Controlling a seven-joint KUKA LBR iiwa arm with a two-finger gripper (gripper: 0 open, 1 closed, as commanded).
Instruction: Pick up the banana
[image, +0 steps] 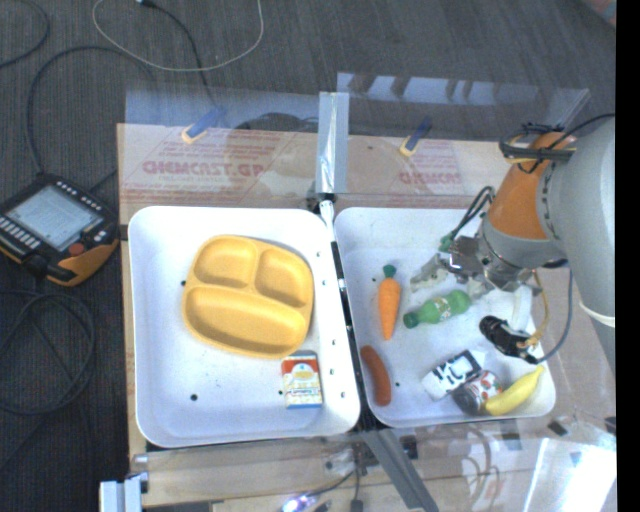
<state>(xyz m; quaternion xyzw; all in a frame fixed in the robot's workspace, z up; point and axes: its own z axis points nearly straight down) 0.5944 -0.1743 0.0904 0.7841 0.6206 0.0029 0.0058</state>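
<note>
Gripper position: over the upper half of the right bin, near that bin's far-right side, with the grey arm and its orange band entering from the right of the view. Gripper opening: cannot be determined from this angle. No object is visibly held.

Banana position: in the right bin, at the near-right corner, lying flat and slanted, with its right end higher in the view than its left end. It lies well apart from the gripper, toward the bottom right of the view. There is no contact between gripper and banana.

Objects adjacent to the banana:
- A dark round object lies at the banana's left end, touching it or very nearly so.
- A black-and-white packet lies just left of that object.

Other contents of the right bin:
- A green bottle lies on its side just below the gripper in the view.
- A carrot lies left of the bottle, green top pointing away from the camera.
- A red sausage lies near the bin's left wall.

Left bin contents: a yellow compartment plate and a small carton just below it.
</note>
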